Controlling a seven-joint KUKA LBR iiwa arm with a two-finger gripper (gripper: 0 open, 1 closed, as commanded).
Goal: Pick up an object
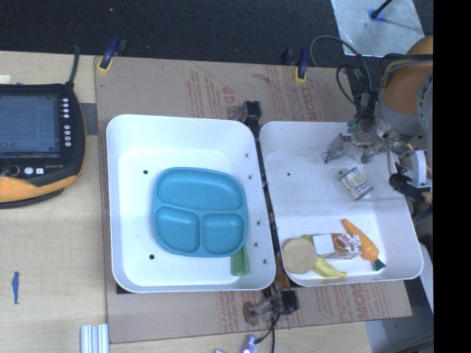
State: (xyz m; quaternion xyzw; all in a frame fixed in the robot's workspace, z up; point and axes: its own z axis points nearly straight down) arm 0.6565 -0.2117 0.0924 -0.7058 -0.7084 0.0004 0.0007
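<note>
The gripper (358,147) hovers with jaws spread wide, holding nothing, just above the small packet (356,183); it should centre over the packet before descending.

There are two white bins (118,197). The bin at 9 o'clock holds one blue plate (199,212) and one green piece (240,262). The other holds one carrot (360,241), one banana (327,271), one round disc (299,255) and two small packets (355,183).

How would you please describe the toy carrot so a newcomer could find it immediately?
Look in the right-hand white bin, at its near right corner. The toy carrot lies slanted beside a small packet; it alone is bright orange with a green tip.
</note>
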